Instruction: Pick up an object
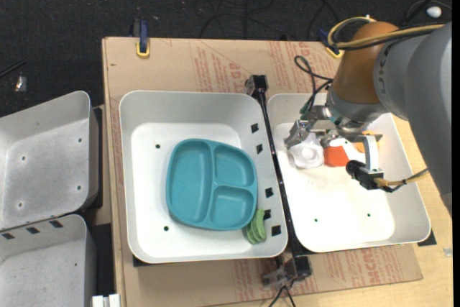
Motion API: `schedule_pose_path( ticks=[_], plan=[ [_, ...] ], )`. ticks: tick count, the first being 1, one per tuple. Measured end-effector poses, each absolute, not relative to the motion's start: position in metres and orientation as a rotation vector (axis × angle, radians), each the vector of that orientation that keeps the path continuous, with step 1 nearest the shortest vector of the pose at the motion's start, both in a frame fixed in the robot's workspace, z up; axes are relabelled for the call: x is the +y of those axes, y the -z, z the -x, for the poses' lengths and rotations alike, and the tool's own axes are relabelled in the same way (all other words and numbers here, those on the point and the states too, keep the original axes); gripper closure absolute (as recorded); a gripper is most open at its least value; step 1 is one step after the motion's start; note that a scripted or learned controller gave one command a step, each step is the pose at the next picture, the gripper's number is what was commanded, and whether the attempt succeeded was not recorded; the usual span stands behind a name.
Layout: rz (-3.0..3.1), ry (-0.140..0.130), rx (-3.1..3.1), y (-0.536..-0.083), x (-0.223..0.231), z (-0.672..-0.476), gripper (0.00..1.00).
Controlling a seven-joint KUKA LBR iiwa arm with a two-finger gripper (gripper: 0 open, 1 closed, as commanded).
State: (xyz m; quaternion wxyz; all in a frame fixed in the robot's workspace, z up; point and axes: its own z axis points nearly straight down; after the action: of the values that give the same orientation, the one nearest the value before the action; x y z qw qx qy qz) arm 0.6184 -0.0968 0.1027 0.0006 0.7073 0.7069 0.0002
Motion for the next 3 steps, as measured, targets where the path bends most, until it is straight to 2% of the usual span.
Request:
schedule_pose_path(
  ticks=[2, 3],
  plan=[
    [-2.215, -0.006, 2.221, -0.201, -0.092, -0.625, 1.00],
    [-2.216, 0.000, 2.229, -0.210, -0.053, -0.605, 1.00]
  ],
)
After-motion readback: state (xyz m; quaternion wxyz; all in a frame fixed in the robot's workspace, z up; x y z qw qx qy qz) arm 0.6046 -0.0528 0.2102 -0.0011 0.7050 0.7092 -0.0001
